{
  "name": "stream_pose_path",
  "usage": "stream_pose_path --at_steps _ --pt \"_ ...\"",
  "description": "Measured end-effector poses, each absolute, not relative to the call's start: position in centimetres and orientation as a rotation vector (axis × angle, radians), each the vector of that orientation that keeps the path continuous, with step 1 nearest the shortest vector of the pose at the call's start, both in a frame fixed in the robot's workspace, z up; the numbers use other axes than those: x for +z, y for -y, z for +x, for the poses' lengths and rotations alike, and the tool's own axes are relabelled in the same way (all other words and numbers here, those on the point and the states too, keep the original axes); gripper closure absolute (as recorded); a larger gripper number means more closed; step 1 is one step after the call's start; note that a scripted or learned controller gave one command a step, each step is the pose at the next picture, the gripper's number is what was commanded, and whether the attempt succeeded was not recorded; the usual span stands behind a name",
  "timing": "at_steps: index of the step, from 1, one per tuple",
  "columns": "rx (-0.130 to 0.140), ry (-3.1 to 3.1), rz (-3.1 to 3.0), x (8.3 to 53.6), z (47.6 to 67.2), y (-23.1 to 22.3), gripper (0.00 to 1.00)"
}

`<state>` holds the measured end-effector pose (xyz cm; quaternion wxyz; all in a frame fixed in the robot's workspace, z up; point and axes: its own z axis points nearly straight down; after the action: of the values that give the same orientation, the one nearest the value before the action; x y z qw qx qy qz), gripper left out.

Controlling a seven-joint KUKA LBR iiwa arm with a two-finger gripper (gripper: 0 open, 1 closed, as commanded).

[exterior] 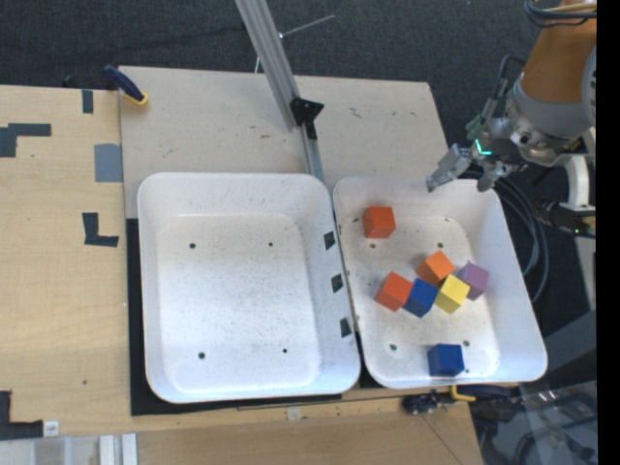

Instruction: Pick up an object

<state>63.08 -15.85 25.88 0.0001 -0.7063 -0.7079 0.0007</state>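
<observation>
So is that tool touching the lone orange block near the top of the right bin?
Apart. The camera view shows bare white bin floor between the tool and the orange block.

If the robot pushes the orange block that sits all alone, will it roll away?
Probably not. The lone orange block looks flat-sided, so it should slide, not roll. It seems small and stiff, likely light. Nothing touches it, so it may skid across the right bin.

the gripper point(463, 170) hangs over the right bin's point(513, 260) far corner. seven cubes lie inside, an orange cube point(379, 222) sitting apart.
</observation>
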Motion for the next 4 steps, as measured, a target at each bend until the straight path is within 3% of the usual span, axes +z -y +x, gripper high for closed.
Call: stream_pose_path --at_steps 3,4 --pt "0.008 2.219 -2.216 9.6 61.5 14.9 0.0" --pt "0.003 2.223 -2.217 10.9 61.7 14.9 1.0"
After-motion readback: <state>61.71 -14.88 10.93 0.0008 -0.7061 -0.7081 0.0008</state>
